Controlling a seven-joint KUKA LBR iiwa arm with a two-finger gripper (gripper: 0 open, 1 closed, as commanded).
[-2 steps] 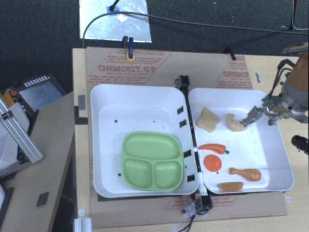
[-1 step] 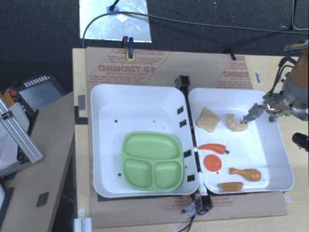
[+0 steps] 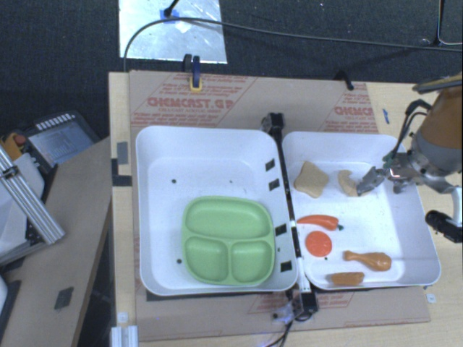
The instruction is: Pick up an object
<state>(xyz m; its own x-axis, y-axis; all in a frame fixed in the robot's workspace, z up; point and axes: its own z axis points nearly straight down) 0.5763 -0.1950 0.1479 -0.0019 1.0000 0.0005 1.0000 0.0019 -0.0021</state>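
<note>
Pale wooden table (image 3: 119, 194), most of its top covered by a brown cardboard sheet printed with red lettering (image 3: 239, 96). On that sheet, two shallow white plastic bins side by side, touching along their inner rims: left bin (image 3: 155, 194), right bin (image 3: 419, 226). At the far edge of the cardboard, a small clamp with a yellow grip (image 3: 194, 74), pinning sheet to table. At the junction of the bins, a black clip at the far end (image 3: 274, 121) and another at the near end (image 3: 307, 302). On the bare strip of table left of the cardboard, a small grey patch (image 3: 122, 150).
</note>
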